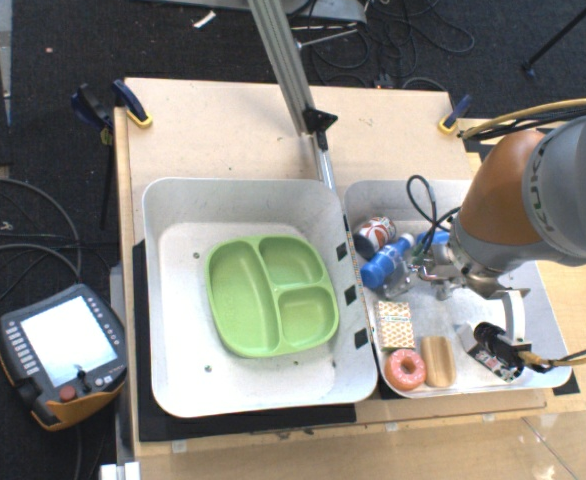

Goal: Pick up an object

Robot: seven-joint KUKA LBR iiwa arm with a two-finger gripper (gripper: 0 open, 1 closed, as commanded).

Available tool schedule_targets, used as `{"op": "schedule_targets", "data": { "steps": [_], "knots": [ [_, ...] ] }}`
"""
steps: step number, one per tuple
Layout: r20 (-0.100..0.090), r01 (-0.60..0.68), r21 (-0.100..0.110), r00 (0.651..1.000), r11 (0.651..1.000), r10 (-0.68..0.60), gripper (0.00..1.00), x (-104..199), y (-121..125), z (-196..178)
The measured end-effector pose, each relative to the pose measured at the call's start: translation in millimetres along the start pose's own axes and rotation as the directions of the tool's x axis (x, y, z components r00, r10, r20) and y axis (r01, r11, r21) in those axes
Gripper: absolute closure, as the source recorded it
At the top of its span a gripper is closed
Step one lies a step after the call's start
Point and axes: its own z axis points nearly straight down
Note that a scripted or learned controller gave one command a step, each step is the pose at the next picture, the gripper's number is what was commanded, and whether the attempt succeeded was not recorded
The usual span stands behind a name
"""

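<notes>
Two white bins sit side by side. The left bin (pixel 173 298) holds a green divided plate (pixel 273 295). In the right bin (pixel 548 313) the gripper (pixel 401 273) hovers over a blue object (pixel 381 266) — finger state cannot be told — near a pink donut (pixel 406 369).

A pale wooden bench (pixel 223 133) stands on a dark carpeted floor (pixel 43 168). Blue-and-yellow clamps (pixel 131 103) grip its far left and far right corners. A grey metal pole (pixel 285 53) slants up from the bench's far middle. Black cables (pixel 413 28) lie tangled on the floor beyond the bench. A control pendant (pixel 61 353) with a bright screen rests on the near left floor.
</notes>
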Motion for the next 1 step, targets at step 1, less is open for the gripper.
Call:
{"op": "schedule_targets", "data": {
  "steps": [1],
  "knots": [
    [0.0, 0.0, -0.002, 1.0, 1.0, 0.0, 1.0, 0.0, 0.6, -11.9]
  ]
}}
